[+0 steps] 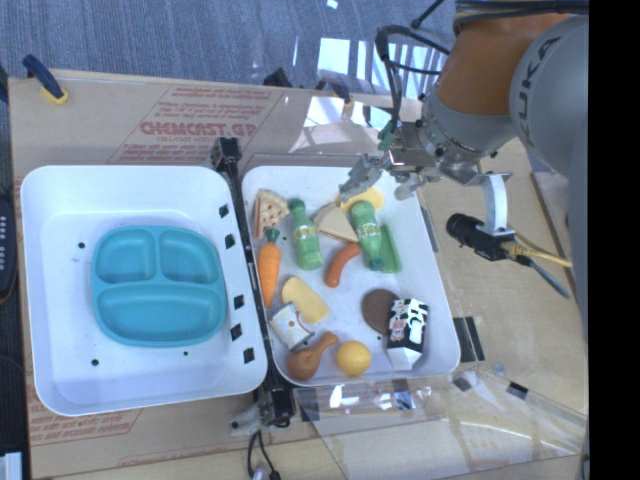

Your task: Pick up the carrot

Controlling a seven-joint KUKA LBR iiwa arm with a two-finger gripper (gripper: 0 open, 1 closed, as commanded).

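A brown counter with red printing carries two shallow white bins side by side, above a grey-blue floor. The left bin holds a teal divided plate. The right bin is crowded with toy food.

The carrot lies in the right bin hard against its left wall, long axis running near to far in the picture, thick end towards the far side and the tip pointing towards the near edge. A waffle-like wedge sits just beyond its thick end. To its right stands a green bottle, close by, and a yellow cheese piece lies near its tip. So the wall hems it on one side and the bottle on the other, with little free room along either flank.

Further right are a sausage, a second green bottle, a sandwich slice, a brown cookie, a cow-patterned carton, a lemon and a drumstick.

The tool hangs over the far edge of the right bin, well apart from the carrot, with nothing visibly in it; how far its fingers are parted cannot be told.
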